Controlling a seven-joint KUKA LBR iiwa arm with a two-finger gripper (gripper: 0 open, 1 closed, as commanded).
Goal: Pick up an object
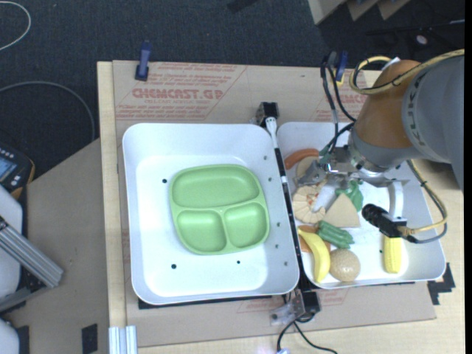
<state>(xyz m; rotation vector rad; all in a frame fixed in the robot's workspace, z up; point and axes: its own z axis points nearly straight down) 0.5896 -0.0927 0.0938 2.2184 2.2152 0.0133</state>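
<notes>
Nearest, a banana [318, 251] and potato [344, 265] lie at the right bin's [431, 265] near edge, just beyond them the gripper [333, 185] reaches down among toy foods, its grasp impossible to tell, while a green divided plate [219, 207] sits in the left bin [147, 161].

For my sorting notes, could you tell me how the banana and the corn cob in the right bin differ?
The banana is curved, while the corn cob is straight. The banana lies at the bin's left side touching a round tan item; the corn cob lies apart near the right side. The banana looks longer than the corn cob. Both are yellow and rest near the bin's front edge.
</notes>
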